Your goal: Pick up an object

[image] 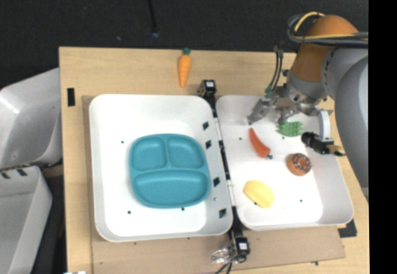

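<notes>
2 white bins are seen side by side on a wooden bench (124, 68). The left bin (105, 204) is occupied by a teal tray (169, 170) with 3 compartments, laid flat near the middle. In the right bin (329, 201) 4 small things are scattered: a red pepper (260, 142) lying at a slant near the centre, a green piece (289, 128) toward the far side, a round brown piece (299, 164) to the right, and a yellow lump (258, 193) toward the near edge — all well apart from one another. The arm (316, 56) is reached in from the right, its orange band seen above the wrist, and the gripper (280, 111) is lowered over the far part of the right bin, just beside the green piece and a little above the pepper. Whether its fingers are spread or closed cannot be told, as they are blurred against the bin and the wrist. Nothing is seen held between them. An orange carrot (184, 67) with a green top is laid on the bare bench behind the left bin — outside both bins. A small black clip (208, 87) is seen at the far end of the seam between the bins.
</notes>
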Available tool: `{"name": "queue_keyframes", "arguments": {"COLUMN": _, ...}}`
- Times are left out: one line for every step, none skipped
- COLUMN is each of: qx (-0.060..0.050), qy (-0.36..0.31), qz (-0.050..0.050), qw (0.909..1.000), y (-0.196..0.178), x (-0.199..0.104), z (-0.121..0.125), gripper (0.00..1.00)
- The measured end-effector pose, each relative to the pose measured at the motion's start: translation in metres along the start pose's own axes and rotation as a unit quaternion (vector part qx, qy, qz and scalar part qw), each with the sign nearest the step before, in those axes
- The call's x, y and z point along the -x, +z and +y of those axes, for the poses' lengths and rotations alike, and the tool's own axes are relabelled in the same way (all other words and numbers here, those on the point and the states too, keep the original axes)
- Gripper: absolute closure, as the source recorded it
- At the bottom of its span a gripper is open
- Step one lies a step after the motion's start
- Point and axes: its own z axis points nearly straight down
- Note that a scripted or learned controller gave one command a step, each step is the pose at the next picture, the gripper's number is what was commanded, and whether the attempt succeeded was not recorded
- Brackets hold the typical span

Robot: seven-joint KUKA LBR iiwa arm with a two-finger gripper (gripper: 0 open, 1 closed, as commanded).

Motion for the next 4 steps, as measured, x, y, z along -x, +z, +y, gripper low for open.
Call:
{"name": "queue_keyframes", "arguments": {"qx": 0.002, "qy": 0.0, "qz": -0.001, "qw": 1.0, "y": -0.013, "x": 0.001, "z": 0.001, "gripper": 1.0}}
{"name": "queue_keyframes", "arguments": {"qx": 0.003, "qy": 0.002, "qz": 0.0, "qw": 1.0, "y": -0.077, "x": 0.004, "z": -0.003, "gripper": 1.0}}
{"name": "queue_keyframes", "arguments": {"qx": 0.004, "qy": 0.004, "qz": 0.0, "qw": 1.0, "y": -0.141, "x": 0.008, "z": -0.008, "gripper": 1.0}}
{"name": "queue_keyframes", "arguments": {"qx": 0.002, "qy": 0.002, "qz": 0.0, "qw": 1.0, "y": -0.172, "x": 0.01, "z": -0.007, "gripper": 1.0}}
